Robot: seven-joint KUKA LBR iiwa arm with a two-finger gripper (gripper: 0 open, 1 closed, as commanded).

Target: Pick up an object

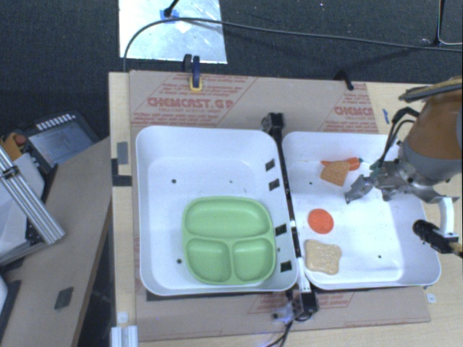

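**Approach over the right bin**

Tan wedge [335, 173] is lying near the right bin's [412, 272] back edge. Gripper [358, 191] is hovering just beside it, jaws open, gripping nothing. Approach step, I judge; next calls for lowering astride the wedge.

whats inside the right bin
The right bin holds an orange disc, a tan toast-shaped piece, and a brown piece with an orange thing behind it. The gripper hangs over the bin; the arm covers its far right corner.
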